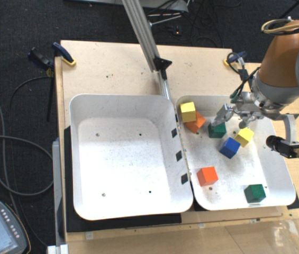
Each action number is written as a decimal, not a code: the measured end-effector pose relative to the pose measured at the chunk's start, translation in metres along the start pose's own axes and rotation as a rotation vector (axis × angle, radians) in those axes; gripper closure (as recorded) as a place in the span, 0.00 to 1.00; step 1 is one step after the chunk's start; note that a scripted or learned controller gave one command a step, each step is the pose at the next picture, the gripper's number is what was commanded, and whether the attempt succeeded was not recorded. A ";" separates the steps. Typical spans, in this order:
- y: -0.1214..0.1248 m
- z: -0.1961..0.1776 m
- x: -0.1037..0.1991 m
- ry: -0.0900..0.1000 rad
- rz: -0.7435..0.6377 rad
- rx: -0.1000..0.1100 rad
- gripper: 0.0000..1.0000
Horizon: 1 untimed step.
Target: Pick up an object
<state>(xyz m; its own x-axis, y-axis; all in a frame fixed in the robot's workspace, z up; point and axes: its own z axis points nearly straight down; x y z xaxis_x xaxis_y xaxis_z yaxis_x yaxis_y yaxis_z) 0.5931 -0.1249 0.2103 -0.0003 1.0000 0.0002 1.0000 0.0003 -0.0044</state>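
Observation:
My gripper (pixel 235 118) hangs over the upper part of the right bin (pixel 281 179), open, with nothing between its fingers. Just below its left finger sits a dark green block (pixel 217 130). Under the right finger lies a small yellow block (pixel 244 136), which touches a blue block (pixel 229 147). At the bin's upper left corner a larger yellow block (pixel 188 111) rests against an orange block (pixel 196 123). Nearer the front are a second orange block (pixel 208 175) and a green block (pixel 254 193).
The left bin (pixel 85 142) stands beside the right one, their rims meeting at the middle. A slanted metal pole (pixel 144 30) reaches down to the bins' shared back corner. Clamps (pixel 64 54) grip the bench's back corners. Cables lie on the floor at left.

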 end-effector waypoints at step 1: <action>-0.008 0.047 0.004 0.000 0.001 0.001 0.00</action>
<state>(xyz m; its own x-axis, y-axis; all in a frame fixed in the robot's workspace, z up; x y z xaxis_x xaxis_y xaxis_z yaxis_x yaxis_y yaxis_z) 0.5850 -0.1207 0.1630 0.0003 1.0000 0.0005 1.0000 -0.0003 -0.0055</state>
